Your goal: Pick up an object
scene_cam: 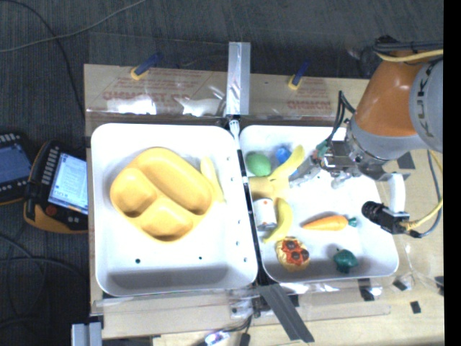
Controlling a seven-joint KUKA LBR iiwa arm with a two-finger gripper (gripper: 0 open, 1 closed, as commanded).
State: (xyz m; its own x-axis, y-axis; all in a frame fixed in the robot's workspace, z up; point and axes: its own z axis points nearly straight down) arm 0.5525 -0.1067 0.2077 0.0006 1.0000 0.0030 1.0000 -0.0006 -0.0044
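Gripper (317,166) low in right white bin (374,262); jaw state cannot be told | yellow plastic banana (277,182) just left of jaws | orange plastic carrot (325,223) below them | green ball (258,163) farther left

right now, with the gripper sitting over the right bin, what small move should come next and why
Probably a short drop toward the banana just to the left of the gripper. The gripper sits over the upper part of the right bin, nothing shows between its fingers, and the banana is the nearest item. The carrot lies farther down the bin, so it seems a longer reach.
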